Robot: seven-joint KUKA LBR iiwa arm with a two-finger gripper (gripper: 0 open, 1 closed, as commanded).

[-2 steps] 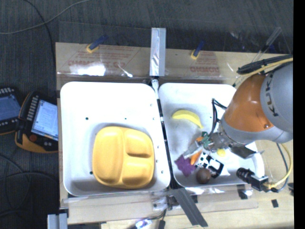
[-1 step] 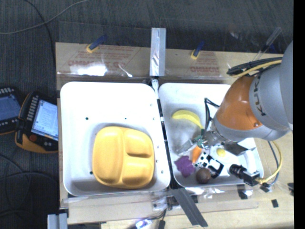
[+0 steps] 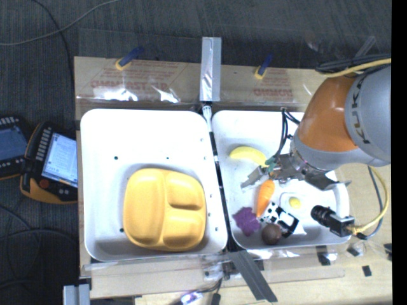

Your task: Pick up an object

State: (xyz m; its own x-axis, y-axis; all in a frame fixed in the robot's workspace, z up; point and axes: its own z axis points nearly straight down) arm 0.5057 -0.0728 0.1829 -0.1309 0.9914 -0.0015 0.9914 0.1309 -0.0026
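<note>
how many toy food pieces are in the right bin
5: banana at the back, carrot mid-bin, fried egg right of it, purple piece and brown piece in front. The arm may hide more.

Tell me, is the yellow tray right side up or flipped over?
Right side up, it seems. The yellow tray in the left bin shows its divided compartments facing the camera.
</note>
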